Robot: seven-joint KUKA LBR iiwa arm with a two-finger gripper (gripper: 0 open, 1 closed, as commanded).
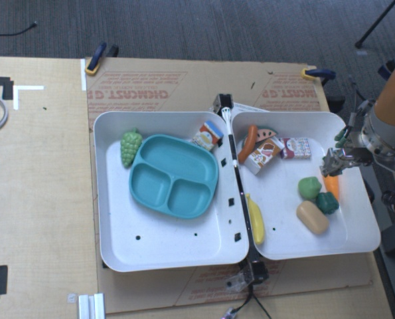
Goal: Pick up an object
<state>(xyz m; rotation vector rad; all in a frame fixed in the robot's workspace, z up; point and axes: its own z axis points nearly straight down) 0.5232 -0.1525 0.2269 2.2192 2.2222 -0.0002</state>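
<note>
My gripper hangs over the right edge of the right bin. An orange carrot lies directly beneath its tip, and whether the two touch is unclear. Close by are a green round fruit, a dark teal piece and a tan potato. Farther left in this bin are a yellow banana, a red sausage, a watermelon slice, a small carton and a pink box.
The left bin holds a teal divided plate, green grapes and a small snack pack. Cardboard lies under both bins. Clamps sit at the cardboard's back corners, and the wooden bench extends to the left.
</note>
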